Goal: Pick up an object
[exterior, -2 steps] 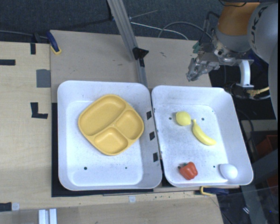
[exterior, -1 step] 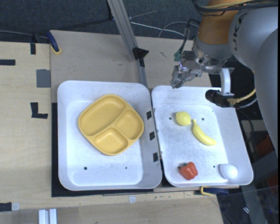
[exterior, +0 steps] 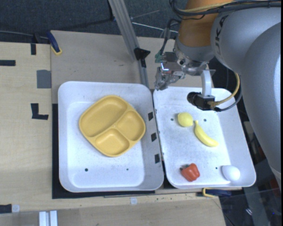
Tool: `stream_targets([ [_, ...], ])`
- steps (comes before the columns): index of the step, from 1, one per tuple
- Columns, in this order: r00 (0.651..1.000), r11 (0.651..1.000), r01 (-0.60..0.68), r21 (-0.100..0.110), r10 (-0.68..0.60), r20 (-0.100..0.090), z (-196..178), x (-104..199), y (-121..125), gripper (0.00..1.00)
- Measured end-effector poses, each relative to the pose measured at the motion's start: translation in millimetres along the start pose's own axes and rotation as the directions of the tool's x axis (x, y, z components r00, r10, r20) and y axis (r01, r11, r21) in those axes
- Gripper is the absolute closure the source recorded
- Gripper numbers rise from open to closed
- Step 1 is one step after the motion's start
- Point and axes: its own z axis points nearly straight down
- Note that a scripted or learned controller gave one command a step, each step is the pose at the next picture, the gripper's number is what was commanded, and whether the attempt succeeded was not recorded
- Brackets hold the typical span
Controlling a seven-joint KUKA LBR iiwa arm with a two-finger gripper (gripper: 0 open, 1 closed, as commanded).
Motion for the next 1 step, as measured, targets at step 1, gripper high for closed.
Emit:
stream_targets([
  [1, 1.0, 1.0, 0.0, 0.001, 0.0, 0.0, 5.1, 57.9, -5.5, 1.0],
])
